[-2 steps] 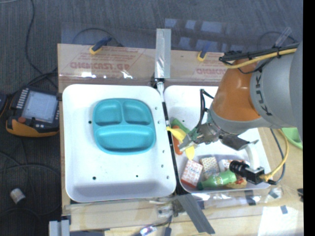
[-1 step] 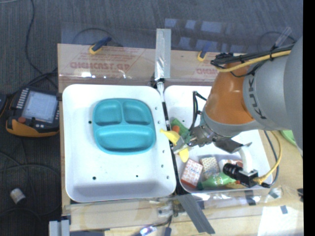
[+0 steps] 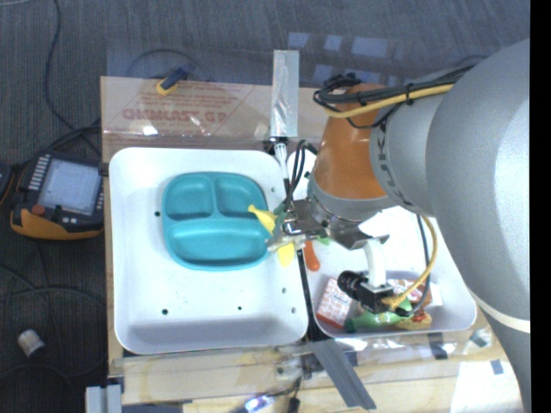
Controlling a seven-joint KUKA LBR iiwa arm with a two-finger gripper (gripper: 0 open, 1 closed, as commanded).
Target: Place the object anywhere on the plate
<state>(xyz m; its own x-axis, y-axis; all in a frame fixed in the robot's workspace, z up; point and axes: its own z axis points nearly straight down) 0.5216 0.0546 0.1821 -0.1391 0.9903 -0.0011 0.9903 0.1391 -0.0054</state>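
Observation:
A teal divided plate point(image 3: 211, 220) lies in the left white bin point(image 3: 146, 308). My gripper point(image 3: 286, 229) hangs over the plate's right rim, close to the wall between the two bins. A small yellow object point(image 3: 262, 218) shows at that rim just under the gripper, with another yellow bit point(image 3: 283, 251) a little lower. The wrist hides how the yellow object sits against the gripper. A small orange piece point(image 3: 310, 255) lies by the divider right of the gripper.
The right bin point(image 3: 456, 312) holds a red and white packet point(image 3: 333, 299), a green item point(image 3: 375, 319) and some red-orange items point(image 3: 418, 314) along its front wall. The arm's large grey body covers most of that bin.

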